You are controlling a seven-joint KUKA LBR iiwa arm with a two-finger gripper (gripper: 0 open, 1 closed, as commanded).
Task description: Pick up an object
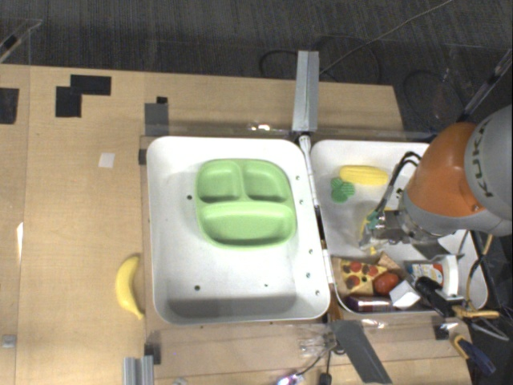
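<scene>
My gripper [373, 236] hangs low over the middle of the right bin [321, 215], below the arm's orange band. Just in front of it lie a pizza slice [357, 273] and a red toy [387, 282], with a dark, bottle-like thing [370, 301] against the front wall. Farther back in the same bin are a yellow corn cob [363, 175] and a small green toy [343, 190], both apart from the gripper. Nothing shows held in the gripper.
A green divided plate [242, 200] sits in the left bin [172, 239]. A banana [128, 285] lies on the bench outside that bin's left wall. A white and black thing [409, 295] lies at the right bin's front, partly under the arm.
</scene>
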